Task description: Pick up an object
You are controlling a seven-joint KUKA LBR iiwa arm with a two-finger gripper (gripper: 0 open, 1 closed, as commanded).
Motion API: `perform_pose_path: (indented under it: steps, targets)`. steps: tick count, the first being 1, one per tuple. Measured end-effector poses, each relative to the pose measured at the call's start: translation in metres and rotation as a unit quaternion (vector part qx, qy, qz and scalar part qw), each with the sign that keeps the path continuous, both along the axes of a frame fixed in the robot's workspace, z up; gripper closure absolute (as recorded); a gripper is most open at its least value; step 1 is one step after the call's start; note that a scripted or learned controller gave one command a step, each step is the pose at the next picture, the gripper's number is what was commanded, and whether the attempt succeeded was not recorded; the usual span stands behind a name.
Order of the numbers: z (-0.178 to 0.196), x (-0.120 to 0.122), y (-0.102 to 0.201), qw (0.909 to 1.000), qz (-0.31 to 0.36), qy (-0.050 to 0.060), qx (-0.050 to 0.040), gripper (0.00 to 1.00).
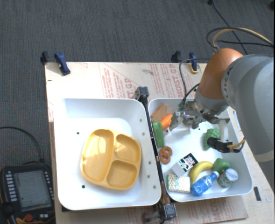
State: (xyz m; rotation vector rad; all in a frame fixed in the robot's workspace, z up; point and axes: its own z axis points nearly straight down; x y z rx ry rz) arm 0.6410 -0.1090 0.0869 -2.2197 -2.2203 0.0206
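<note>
- We see the gripper [189,118] low inside the right bin [247,183], near its far edge, under the grey arm [249,97] with the orange band [217,73]; whether it is wide or narrow we cannot tell, because the wrist covers it.
- Just beside it, toward the far left corner of this bin, lie an orange carrot [166,121] and a brown piece of bread [158,111].
- Along the left wall of the right bin lies a long green vegetable [158,135], and nearer to us a brown pretzel [165,154].
- A small black and white card [187,162] lies in the middle of the bin.
- At the near edge we find a waffle-like cracker [178,184], a yellow banana [200,168], a blue bottle [204,183] and a green object [221,164], all close together.
- Another green object [211,136] lies near the right wall, next to a black part of the arm.
- The left bin [72,111] carries a yellow divided plate [111,158], placed near its middle, a little toward the near edge.
- A black pendant [27,190] lies on the floor, left of the bench [95,73].
</note>
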Motion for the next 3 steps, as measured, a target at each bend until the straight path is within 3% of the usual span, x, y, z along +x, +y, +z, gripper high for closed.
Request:
perform_pose_path:
  steps: [1,2,3]
  targets:
    - [0.0,0.001,0.028,1.0,0.001,-0.002,0.0044,0.0]
    - [0.01,0.002,0.029,1.0,0.004,-0.001,0.004,1.0]
    - [0.001,0.003,-0.047,1.0,0.0,-0.005,0.0039,1.0]
